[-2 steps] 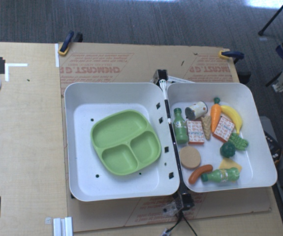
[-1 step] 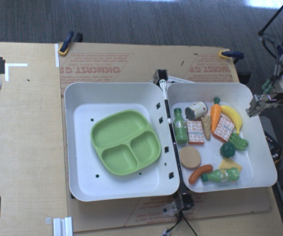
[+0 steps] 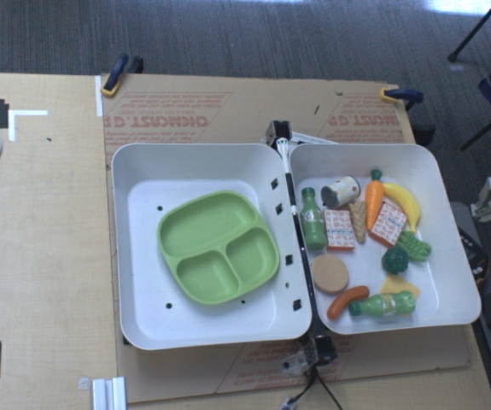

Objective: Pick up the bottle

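Grey carpet runs behind a pale wooden bench (image 3: 40,254), where a cardboard sheet (image 3: 194,114) is pinned down by blue-and-yellow clamps, one (image 3: 117,73) at its far left corner and one (image 3: 401,96) at its far right corner. On the cardboard sit two shallow white bins side by side, their inner walls touching.

The left bin (image 3: 134,186) holds a green divided plate (image 3: 219,248), lying flat and slightly turned, with three compartments.

The right bin (image 3: 450,254) is crowded. A dark green bottle (image 3: 312,220) lies just beside the wall shared with the left bin, its cap toward the far side and a pale label on its body. Touching its right side is a small red-and-white box (image 3: 340,229); a second such box (image 3: 388,223) lies tilted further right. Beyond them are a grey and white can-like piece (image 3: 341,191), a carrot (image 3: 374,196) and a banana (image 3: 403,203). A broccoli floret (image 3: 396,261) sits near the middle right, and a round tan disc (image 3: 330,273) lies just below the green bottle. Along the near wall a red sausage (image 3: 347,301) touches a second bottle (image 3: 384,306), which lies on its side with a yellow-green label.

Whether my gripper is apart, together or clamped on something, I cannot tell. Both bottles lie in the bin.
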You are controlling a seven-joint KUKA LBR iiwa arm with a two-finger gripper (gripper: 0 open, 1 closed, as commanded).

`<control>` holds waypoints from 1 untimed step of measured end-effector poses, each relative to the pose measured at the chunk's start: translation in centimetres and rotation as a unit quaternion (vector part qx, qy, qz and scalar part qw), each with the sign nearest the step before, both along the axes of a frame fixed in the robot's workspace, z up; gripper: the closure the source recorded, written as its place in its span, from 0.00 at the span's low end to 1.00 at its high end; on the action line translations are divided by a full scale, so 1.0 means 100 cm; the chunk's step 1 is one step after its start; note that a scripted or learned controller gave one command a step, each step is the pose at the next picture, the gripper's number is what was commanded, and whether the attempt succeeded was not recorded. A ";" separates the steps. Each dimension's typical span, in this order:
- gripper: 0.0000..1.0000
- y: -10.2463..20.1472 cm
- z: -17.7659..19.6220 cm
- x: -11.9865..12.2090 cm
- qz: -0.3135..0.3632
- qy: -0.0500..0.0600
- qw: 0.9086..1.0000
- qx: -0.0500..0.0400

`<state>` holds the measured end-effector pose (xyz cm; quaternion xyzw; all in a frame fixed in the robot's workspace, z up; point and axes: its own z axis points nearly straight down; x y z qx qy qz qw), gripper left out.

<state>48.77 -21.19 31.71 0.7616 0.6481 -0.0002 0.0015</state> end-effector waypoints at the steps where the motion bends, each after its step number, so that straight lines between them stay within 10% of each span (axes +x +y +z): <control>1: 1.00 0.074 0.000 -0.009 0.044 0.001 0.999 0.001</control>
